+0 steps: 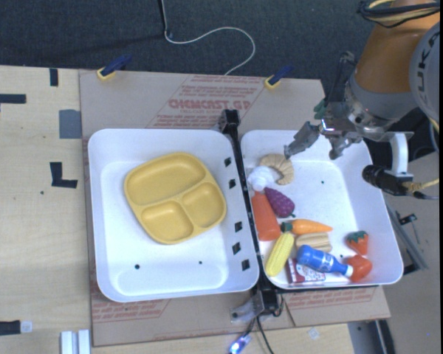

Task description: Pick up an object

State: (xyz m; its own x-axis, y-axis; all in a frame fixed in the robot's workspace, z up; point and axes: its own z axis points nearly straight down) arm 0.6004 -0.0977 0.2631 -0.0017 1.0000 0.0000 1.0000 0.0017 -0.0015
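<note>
i saw the pincer [315,143] hanging over the back of the right bin [332,186], its two fingers spread apart with nothing between them. just beside it lay a croissant [279,167], with a purple grape bunch [280,200], carrot [310,227], corn cob [279,252] and blue bottle [321,260] nearer the front. the left bin [111,198] held a yellow divided plate [175,196].

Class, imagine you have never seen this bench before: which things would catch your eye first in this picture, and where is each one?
The yellow divided plate stands out, lying alone in the left bin. Next comes the bright heap of toy food along the right bin's left and near sides: a croissant, purple grapes, a carrot and corn. The arm's tool hangs over that bin's far edge.
</note>
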